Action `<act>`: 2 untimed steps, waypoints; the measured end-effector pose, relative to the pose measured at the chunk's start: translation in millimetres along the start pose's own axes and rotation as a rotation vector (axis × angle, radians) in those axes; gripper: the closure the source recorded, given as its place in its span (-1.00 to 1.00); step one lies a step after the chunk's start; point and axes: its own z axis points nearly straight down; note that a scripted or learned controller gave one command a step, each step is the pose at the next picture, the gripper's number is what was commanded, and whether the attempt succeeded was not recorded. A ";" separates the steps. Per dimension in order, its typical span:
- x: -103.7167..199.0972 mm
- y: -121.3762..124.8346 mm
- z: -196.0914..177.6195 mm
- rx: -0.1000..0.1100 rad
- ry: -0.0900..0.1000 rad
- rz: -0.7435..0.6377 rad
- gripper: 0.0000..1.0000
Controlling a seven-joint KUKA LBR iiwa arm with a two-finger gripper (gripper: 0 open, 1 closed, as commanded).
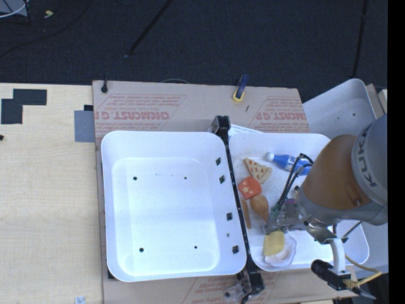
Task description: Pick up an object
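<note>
1. Left bin: sat bare on the surface, with only a few dark specks on its floor; nothing there to pick.
2. Black divider: ran between the two bins and served as landmark for the rest.
3. Right bin, just right of the divider: held every candidate object.
4. Orange-red block: lay close to the divider, about midway along it. Tan wedge touched it on the far side; brown egg-shaped piece touched it on the near side.
5. Blue and white tube: lay farther right of the divider, toward the bin's far wall.
6. Pale yellow piece: rested on something white and rounded near the bin's front rim, a little right of the divider.
7. Hand: hung low, right of the divider, just above the yellow piece and beside the brown piece. Released or clenched: could not tell, since wrist and cables hid the tips. Nothing seen gripped.
8. Judged step: final descent onto the yellow piece, the likeliest target.
9. Advice: come straight down centred on the piece, keep clear of the brown neighbour and the front rim, clench only once both tips straddle it, then lift vertically and slowly.
</note>
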 end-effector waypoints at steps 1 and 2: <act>-0.7 0.0 -9.6 0.001 0.001 0.007 1.00; -0.9 -0.3 -9.1 0.001 0.001 0.008 -1.00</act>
